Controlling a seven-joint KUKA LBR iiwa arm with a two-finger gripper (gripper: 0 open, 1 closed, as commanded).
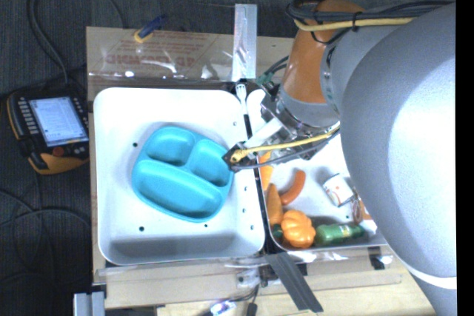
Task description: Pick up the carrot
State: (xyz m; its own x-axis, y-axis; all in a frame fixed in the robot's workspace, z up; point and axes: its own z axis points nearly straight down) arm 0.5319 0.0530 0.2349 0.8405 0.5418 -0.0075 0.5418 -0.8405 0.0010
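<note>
Camera view shows a blue tray (181, 172) with two hollows, lying at a slant in the left white bin (118, 233); all places below are given from this blue tray.

The gripper (235, 156) is seen just at the right edge of the blue tray, level with its upper hollow and over the rims where the two bins meet. It is carried on a dark, yellow-edged piece that runs off to the right and slightly upward, away from the blue tray, to the orange band (307, 66) and the grey arm (400, 129). Whether the gripper is released or clenched cannot be told, as its tip is small and dark against the rim. Nothing can be seen grasped in it.

The carrot (273, 205) is found to the right of the blue tray, just past the bin rims, in the right white bin (255, 106). It lies lengthwise along that bin's near wall, level with the lower half of the blue tray, and lower in the picture than the gripper. It is not lifted.

Further right of the blue tray than the carrot, a reddish sausage-like piece (294, 186) is laid at a tilt. Below that, a round orange vegetable (298, 229) is set against the carrot's lower end. A green bottle (339, 234) is laid on its side beyond the orange vegetable, and a small white item with red marking (337, 189) is seen above the bottle.

Well to the left of the blue tray, off the bench, a control pendant (48, 126) with a lit screen is rested on the dark carpet. Above the blue tray, past the bin's far rim, a clear plastic bag (163, 55) is spread on the bench.
</note>
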